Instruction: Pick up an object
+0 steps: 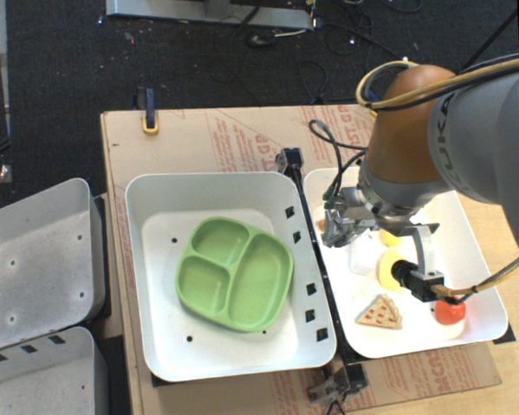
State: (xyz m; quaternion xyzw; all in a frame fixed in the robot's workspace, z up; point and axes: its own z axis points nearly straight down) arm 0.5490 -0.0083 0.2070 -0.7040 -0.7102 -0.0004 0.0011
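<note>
Gripper (337,227) hangs over the right bin (491,316), near the wall it shares with the left bin (150,277); whether it is open or closed I cannot tell. Near it in the right bin lie a yellow object (388,269), a pizza-slice toy (380,313) and a small red object (450,312). Green divided plate (234,273) lies in the left bin.

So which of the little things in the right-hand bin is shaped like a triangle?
The tan pizza-slice piece near the bin's front edge. The yellow thing looks rounded, and the red one is small and roundish.

Green plate (234,273) smooth matt plastic; bins (149,251) glossy white.
</note>
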